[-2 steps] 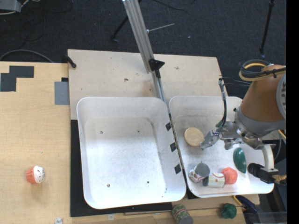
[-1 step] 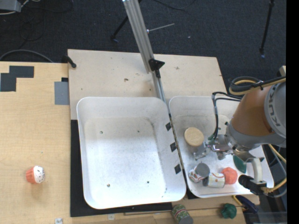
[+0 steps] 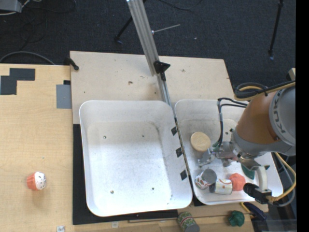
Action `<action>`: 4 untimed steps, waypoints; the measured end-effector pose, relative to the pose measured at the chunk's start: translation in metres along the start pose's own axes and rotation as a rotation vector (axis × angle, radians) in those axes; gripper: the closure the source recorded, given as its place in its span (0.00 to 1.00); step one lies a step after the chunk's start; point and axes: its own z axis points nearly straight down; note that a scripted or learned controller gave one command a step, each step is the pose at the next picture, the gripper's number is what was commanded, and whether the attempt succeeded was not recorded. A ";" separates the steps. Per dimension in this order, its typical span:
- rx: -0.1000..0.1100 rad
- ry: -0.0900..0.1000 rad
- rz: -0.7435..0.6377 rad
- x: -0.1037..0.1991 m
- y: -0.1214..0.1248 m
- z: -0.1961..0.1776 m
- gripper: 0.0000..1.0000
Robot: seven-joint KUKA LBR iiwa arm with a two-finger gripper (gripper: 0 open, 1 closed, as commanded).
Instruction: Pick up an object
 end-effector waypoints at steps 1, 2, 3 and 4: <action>0.001 0.002 0.004 -0.001 0.000 -0.010 1.00; -0.004 -0.001 -0.001 -0.004 -0.001 -0.073 1.00; -0.004 -0.001 -0.002 -0.004 -0.001 -0.115 1.00; -0.003 -0.001 -0.002 -0.005 0.000 -0.143 1.00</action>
